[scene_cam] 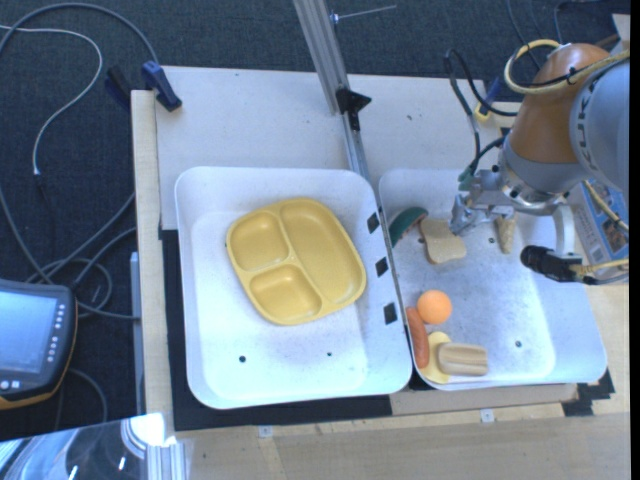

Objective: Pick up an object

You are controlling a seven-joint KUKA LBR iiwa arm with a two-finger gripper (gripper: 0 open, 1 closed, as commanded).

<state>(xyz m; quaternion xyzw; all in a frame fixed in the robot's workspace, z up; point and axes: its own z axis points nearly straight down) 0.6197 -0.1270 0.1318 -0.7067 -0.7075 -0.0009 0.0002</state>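
Your pincer (480, 218) hangs at the right bin's (560, 358) upper edge, its spread hidden from you. Just left of it lies the toast (443, 243): a pale tan, flat, squarish slice.

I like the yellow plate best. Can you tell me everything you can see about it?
The yellow plate is a food tray with rounded corners, and it looks like smooth plastic. Raised ridges split it into three compartments: two at the far side, one nearer the camera. It lies flat, open side up and turned at a slant, on the floor of the left white bin. Nothing sits in it or touches it except the bin under it.
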